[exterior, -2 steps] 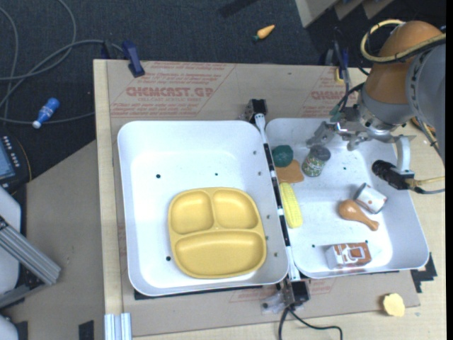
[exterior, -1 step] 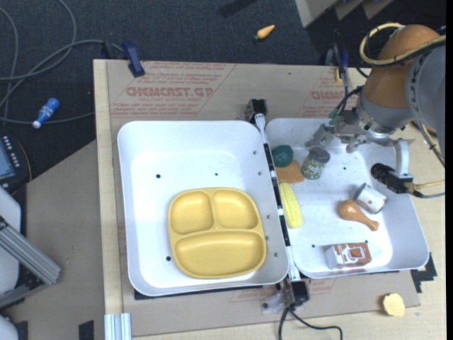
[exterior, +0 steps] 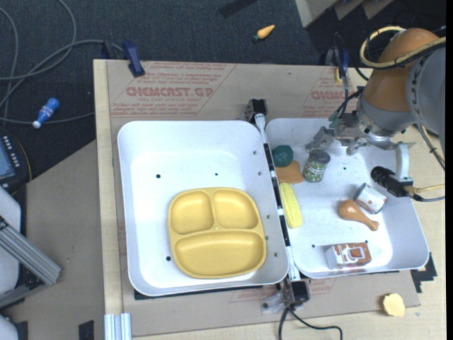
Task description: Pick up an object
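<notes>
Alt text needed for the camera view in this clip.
A grey arm reaches over the right white bin, which holds a corn cob, a small jar, a drumstick and a small carton. The left bin holds a yellow divided plate.

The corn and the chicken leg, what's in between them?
Nothing. In the camera view, only bare white floor of the right bin lies between the yellow corn cob and the drumstick.

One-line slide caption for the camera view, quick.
KUKA arm hangs over the right bin of toy food; a yellow divided plate lies in the left bin.
</notes>
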Robot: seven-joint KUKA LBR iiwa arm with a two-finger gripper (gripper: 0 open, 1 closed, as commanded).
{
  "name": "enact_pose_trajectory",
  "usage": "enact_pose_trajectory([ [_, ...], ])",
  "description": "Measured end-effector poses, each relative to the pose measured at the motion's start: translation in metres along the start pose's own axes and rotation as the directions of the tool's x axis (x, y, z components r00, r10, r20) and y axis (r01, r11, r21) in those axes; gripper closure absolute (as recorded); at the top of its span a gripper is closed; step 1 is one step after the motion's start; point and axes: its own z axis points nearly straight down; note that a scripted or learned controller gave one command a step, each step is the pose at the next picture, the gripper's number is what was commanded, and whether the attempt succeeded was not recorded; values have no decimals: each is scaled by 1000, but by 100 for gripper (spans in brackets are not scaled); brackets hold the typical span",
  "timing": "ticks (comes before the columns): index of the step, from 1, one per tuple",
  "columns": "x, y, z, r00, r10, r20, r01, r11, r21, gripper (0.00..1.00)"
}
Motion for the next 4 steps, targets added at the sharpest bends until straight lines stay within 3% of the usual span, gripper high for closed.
enact_pose_trajectory([
  [1, -45, 26, 29, 1000, 4, -1, -4, 1000, 31, 0],
  [2, -70, -81, 26, 1000, 8, -10, -8, 999, 43, 0],
  [3, -71, -123, 25, 1000, 3, -10, -2, 999, 38, 0],
  [4, 11, -150, 24, 1000, -2, -10, 3, 999, 39, 0],
])
